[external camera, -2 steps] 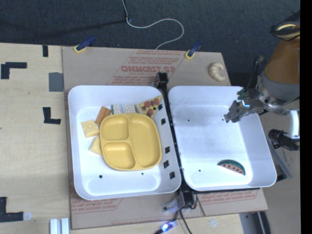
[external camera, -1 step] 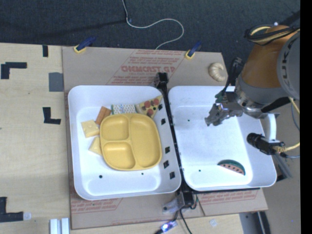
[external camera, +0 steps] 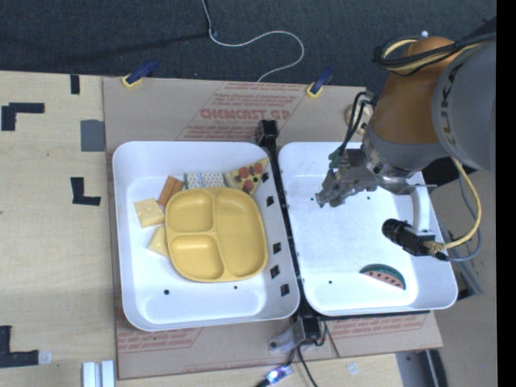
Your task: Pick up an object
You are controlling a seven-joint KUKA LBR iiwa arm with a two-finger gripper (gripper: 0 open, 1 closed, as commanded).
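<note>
Reaching in from the right, the grey arm (external camera: pixel 451 95) with its orange band (external camera: pixel 407 87) hangs over the right bin (external camera: pixel 322 289), and its hand (external camera: pixel 332 193) sits low above the upper-left part of that bin's white floor. Dark fingers point down and to the left; nothing shows between them, though whether they are spread or closed I cannot tell — the view there is too small and dark.

A watermelon slice (external camera: pixel 383 277), red with a green rind, lies flat near the bin's lower right corner, well apart from the hand. Between the two, a black fitting (external camera: pixel 403 235) on the arm juts out over the bin, with a yellow cable (external camera: pixel 472 216) looping beside it.

Over in the left bin (external camera: pixel 129 297), a yellow divided plate (external camera: pixel 216 234) with three sections fills the middle. Tucked around its upper and left edges are several small pieces: a pale cracker-like square (external camera: pixel 149 212), an orange-brown piece (external camera: pixel 170 189) just above it, and what may be a pizza slice (external camera: pixel 248 174) near the wall between the two bins. Part of a patterned item (external camera: pixel 201 181) peeks out behind the plate's top rim.

Both bins rest on a cardboard sheet (external camera: pixel 234 107) with red print, clamped at the far edge by two blue-and-yellow clips (external camera: pixel 139 72), on the pale wooden bench (external camera: pixel 48 240).
</note>
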